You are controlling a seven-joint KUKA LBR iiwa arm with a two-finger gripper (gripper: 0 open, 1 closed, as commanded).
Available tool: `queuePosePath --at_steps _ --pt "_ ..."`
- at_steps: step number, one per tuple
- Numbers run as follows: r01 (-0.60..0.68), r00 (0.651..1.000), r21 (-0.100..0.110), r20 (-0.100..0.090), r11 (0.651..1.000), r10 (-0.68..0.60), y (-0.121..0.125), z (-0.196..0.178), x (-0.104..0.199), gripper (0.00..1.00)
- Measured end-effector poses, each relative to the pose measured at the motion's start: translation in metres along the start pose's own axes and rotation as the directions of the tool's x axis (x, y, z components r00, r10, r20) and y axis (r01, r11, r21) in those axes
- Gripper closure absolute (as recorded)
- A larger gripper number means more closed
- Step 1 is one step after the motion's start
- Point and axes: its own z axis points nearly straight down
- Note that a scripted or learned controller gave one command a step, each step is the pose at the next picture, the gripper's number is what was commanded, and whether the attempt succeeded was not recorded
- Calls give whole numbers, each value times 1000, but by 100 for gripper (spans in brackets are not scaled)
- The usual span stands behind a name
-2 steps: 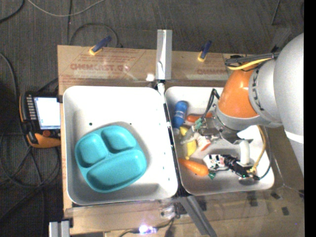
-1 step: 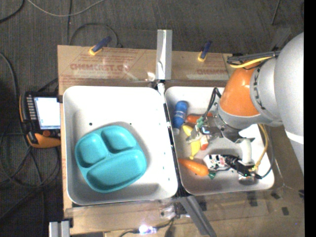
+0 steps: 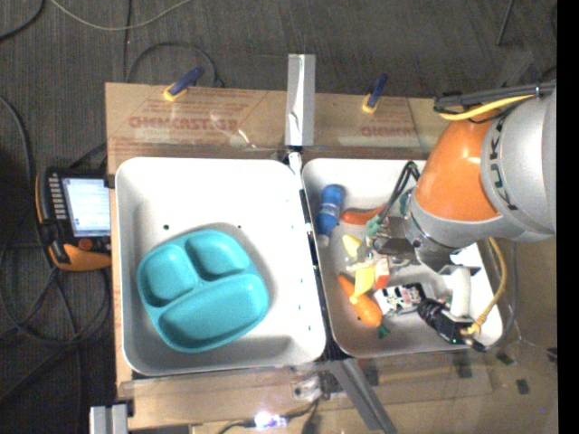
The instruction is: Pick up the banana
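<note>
My pincer (image 3: 378,242) over right bin (image 3: 398,172), finger state unclear. Banana (image 3: 364,277) beside carrot (image 3: 362,306): light, smooth, curved; grip across mid-body.

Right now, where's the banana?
In the right bin, the banana lies near its middle, just above the carrot and beside the end effector.

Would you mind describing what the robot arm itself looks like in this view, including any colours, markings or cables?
The arm is a thick, rounded grey body with a broad orange band above the wrist and dark lettering on the grey shell. A yellow cable and a dark one run along its top edge. The gripper is a dark metal assembly with thin wires around it.
</note>
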Motion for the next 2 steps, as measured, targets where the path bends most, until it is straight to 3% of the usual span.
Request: queuePosePath --at_steps 1,2 --pt "64 998 -2 2 998 -64 -18 -85 26 100" --pt "-40 999 1 3 999 40 -23 -50 61 100"
